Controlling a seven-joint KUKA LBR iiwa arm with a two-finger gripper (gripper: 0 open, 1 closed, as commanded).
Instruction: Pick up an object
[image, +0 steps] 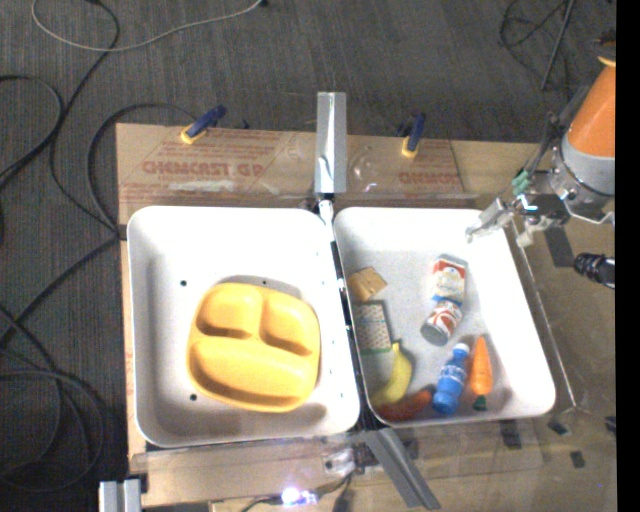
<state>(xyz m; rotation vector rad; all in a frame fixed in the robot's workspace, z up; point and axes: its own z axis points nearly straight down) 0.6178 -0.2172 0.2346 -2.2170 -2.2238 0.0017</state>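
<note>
Currently the gripper (487, 221) is hanging over the far right rim of the right bin (520, 300); I cannot tell its state. Objs are lying in this bin: a red-white can (446, 299) near the middle, a blue bottle (452, 377) w/ white cap, an orange carrot (481, 368) just right of it, a yellow banana (398, 374) at the near side. A yellow tray (256, 345) is sitting in the left bin (160, 300).

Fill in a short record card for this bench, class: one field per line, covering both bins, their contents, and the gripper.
left bin: yellow divided tray
right bin: can, blue bottle, carrot, banana, small box
gripper: above the right bin's far right corner, holding nothing visible
</note>
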